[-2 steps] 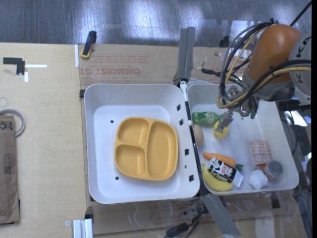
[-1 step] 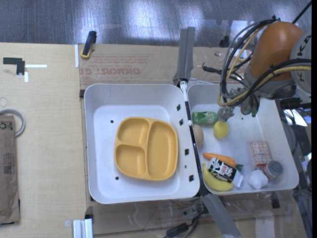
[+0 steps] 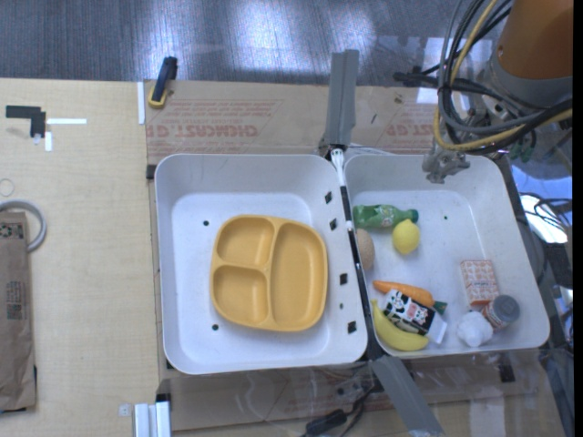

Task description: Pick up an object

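The right bin (image 3: 510, 209) holds several small objects. A green bottle (image 3: 383, 215) lies beside a yellow lemon (image 3: 406, 236), with a brown oval thing (image 3: 365, 248) at the left wall. Lower down, a carrot (image 3: 406, 292) and a black-and-white packet (image 3: 411, 314) lie over a banana (image 3: 393, 334). An orange-and-white carton (image 3: 478, 280), a small jar (image 3: 502, 310) and a white lump (image 3: 472, 330) sit at the right. My gripper (image 3: 444, 164) hangs over the bin's far rim, well above and beyond the objects, under the orange-banded wrist (image 3: 539, 25).
The left bin (image 3: 182, 244) holds a yellow divided plate (image 3: 271, 271). A grey divider post (image 3: 342, 98) stands between the bins at the back. Cables (image 3: 465, 80) loop beside the arm. A brown paper bag (image 3: 15, 308) lies on the bench at far left.
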`<state>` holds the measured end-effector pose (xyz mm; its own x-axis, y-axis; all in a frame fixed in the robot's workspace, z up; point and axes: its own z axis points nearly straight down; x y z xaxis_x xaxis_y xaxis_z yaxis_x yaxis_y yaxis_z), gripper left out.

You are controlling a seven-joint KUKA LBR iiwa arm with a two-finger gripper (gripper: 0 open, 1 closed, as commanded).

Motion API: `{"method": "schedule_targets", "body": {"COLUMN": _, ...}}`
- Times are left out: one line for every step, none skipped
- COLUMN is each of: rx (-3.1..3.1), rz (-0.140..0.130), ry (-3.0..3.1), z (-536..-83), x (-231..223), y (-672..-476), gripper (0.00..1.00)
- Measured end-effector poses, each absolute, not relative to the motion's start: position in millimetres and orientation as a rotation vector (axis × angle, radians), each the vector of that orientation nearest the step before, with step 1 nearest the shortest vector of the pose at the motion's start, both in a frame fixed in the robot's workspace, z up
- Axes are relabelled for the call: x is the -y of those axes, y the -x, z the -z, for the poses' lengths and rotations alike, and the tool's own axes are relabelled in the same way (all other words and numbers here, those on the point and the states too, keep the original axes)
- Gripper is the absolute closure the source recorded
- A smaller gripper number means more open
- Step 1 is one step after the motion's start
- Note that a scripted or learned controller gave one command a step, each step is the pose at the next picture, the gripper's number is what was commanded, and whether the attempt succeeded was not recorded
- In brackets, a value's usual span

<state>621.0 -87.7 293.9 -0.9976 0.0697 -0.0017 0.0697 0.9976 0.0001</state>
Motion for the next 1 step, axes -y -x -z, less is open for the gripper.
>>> {"method": "schedule_targets", "body": {"rx": -3.059, "rz": -0.002, "ry": 0.708, "z": -365.3, "x": 138.6, "y": -593.1, "gripper": 1.0}}
